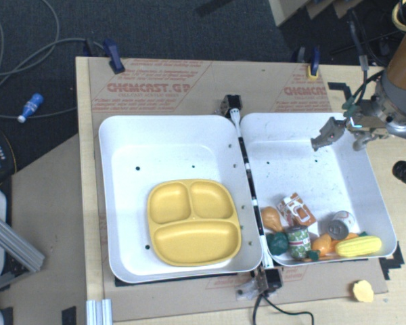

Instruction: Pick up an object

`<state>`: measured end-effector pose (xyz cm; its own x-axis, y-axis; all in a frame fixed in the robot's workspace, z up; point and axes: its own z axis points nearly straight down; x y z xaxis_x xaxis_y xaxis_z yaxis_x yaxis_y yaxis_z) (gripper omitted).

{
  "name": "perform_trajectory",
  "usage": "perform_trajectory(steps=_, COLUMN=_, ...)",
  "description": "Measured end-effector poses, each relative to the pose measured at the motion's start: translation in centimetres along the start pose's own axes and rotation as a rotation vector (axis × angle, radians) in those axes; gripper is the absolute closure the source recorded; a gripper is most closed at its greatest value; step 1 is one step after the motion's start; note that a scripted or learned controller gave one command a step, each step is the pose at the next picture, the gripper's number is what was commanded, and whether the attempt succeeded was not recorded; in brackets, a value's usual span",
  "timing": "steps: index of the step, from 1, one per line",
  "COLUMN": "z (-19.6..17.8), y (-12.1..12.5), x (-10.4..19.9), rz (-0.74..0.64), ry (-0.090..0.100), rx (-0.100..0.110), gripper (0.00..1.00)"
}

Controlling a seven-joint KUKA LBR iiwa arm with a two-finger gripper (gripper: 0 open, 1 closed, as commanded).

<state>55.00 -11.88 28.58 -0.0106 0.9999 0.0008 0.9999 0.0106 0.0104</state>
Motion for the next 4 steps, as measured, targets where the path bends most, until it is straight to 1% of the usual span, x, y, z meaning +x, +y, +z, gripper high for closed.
perform_trajectory(steps=1, z=10.6, y=-4.0, x=6.3, rz=0.006, ry=0.004, rx=0.02, gripper=0.0)
perform_trajectory(steps=2, z=19.5, y=-3.6, x=0.3, rz=0.016, ry=-0.001, rx=0.017, gripper=0.0)
perform_trajectory(steps=3, z=18.0, y=-3.5, x=0.7, rz=0.012, ry=-0.001, rx=0.01, gripper=1.0)
perform_trajectory(steps=4, z=9.7, y=-0.6, x=6.8, rz=0.005, ry=-0.001, rx=0.004, gripper=1.0)
